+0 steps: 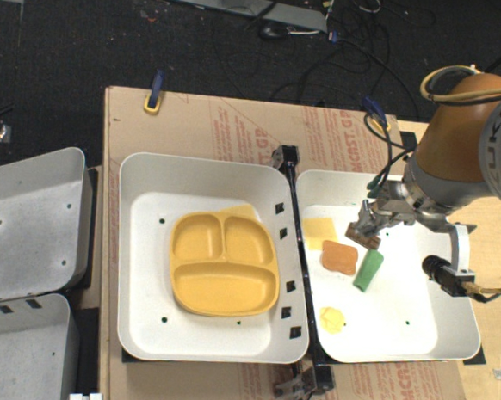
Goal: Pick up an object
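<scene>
End effector [367,234] fingertips indistinct, blurred.

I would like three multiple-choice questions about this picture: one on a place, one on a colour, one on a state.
1. Where is the yellow tray?
A. left bin
B. right bin
C. on the cardboard

2. What colour is the cylinder?
A. red
B. green
C. blue

3. How does the cylinder lie relative to the end effector?
A. gripped by it
B. on the bin floor below it
C. hanging from it

Answers: 1 A, the tray sits in the left bin; 2 B, it is green; 3 B, it rests in the right bin beside the orange block.
</scene>
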You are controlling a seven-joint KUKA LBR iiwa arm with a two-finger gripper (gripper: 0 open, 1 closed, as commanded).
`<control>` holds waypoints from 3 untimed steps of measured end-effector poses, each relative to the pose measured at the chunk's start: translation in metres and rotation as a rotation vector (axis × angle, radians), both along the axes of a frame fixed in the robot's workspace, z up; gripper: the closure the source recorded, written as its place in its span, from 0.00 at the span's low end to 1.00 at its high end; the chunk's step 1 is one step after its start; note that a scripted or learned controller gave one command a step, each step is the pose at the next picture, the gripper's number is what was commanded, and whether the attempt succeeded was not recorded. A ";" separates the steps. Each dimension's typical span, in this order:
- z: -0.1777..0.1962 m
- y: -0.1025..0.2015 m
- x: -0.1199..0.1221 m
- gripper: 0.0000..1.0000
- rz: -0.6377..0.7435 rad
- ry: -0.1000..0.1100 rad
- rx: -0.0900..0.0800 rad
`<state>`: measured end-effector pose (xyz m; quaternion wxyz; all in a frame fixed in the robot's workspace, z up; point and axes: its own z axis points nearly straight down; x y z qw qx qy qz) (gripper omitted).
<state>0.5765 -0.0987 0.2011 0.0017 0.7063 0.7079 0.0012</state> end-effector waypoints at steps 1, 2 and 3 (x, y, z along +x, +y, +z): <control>0.028 0.000 0.001 1.00 0.000 0.001 0.000; 0.036 0.044 0.018 1.00 0.005 0.001 0.002; 0.034 0.096 0.023 1.00 0.006 0.003 0.002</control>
